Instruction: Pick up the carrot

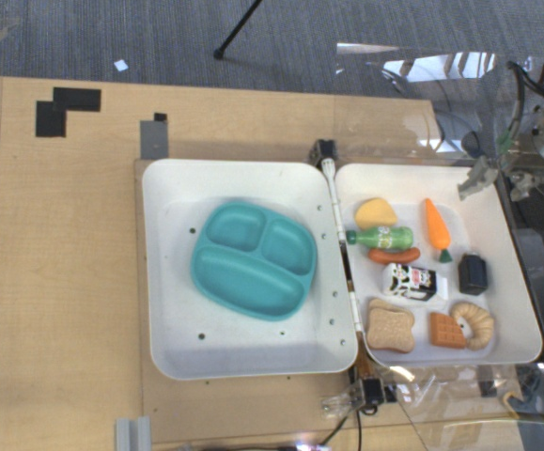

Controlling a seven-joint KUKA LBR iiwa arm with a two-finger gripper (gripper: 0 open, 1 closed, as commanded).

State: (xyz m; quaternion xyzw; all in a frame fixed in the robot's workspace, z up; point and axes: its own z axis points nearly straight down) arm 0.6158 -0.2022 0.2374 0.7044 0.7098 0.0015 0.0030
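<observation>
The carrot (435, 224) is orange with a small green tip. It lies lengthwise in the right bin (511, 252), in the upper part, green end toward the front. The gripper (478, 177) hangs over the bin's upper right corner, up and to the right of the carrot and apart from it. The grey arm comes in from the right edge behind it.
Around the carrot in the right bin lie a yellow lemon (376, 213), a green bottle (382, 238), a red sausage (396, 255), a black-and-white carton (411, 282), a black block (473, 273), toast (390, 327), a waffle (447, 330) and a pastry (478, 319). The left bin (173, 346) holds a teal divided plate (254, 259).
</observation>
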